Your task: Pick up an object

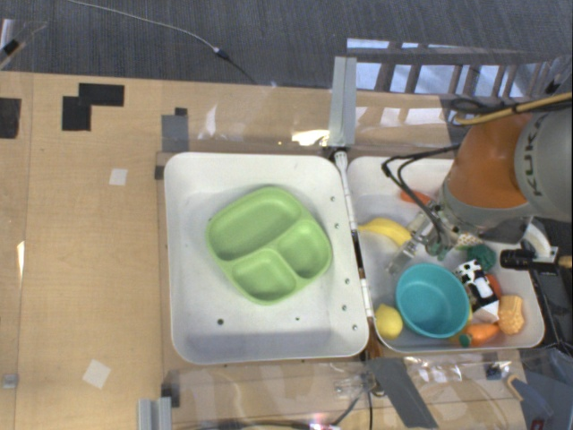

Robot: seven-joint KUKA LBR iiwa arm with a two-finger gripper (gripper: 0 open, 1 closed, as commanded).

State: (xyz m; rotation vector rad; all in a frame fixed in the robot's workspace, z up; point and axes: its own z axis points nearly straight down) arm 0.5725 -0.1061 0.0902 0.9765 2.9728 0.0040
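Banana (383, 231) just beside fingers (421, 236)

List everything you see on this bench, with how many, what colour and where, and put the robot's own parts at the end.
Bins: two, white, side by side.
Divided plate: one, green, left bin's middle.
Bowl: one, teal, right bin, near side.
Banana: one, yellow, right bin, by the divider.
Lemon: one, yellow, left of the bowl.
Carrot: one, orange, right bin's near edge.
Cow toy: one, black and white, right of the bowl.
Tan piece: one, orange-tan, near right corner.
Arm: one, grey and orange, over the right bin.
Gripper: one, metallic, between banana and bowl.
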